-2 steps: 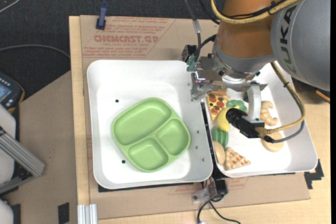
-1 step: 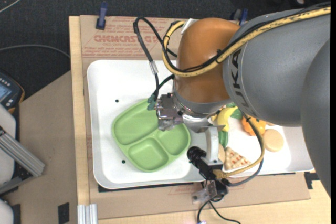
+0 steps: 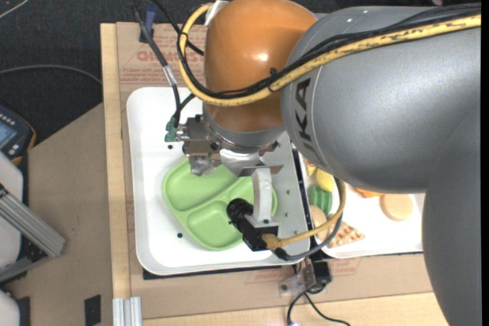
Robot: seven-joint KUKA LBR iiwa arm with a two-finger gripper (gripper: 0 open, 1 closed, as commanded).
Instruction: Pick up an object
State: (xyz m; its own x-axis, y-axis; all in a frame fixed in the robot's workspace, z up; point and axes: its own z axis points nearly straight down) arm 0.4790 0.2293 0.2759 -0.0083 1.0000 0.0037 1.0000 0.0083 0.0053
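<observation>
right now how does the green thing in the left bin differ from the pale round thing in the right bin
The green divided tray is large with moulded compartments; the pale round object is small and plain. The tray lies in the left bin, partly under the arm's wrist; the round object lies in the right bin, partly behind the arm's grey link. Both rest on a white bin floor.
</observation>
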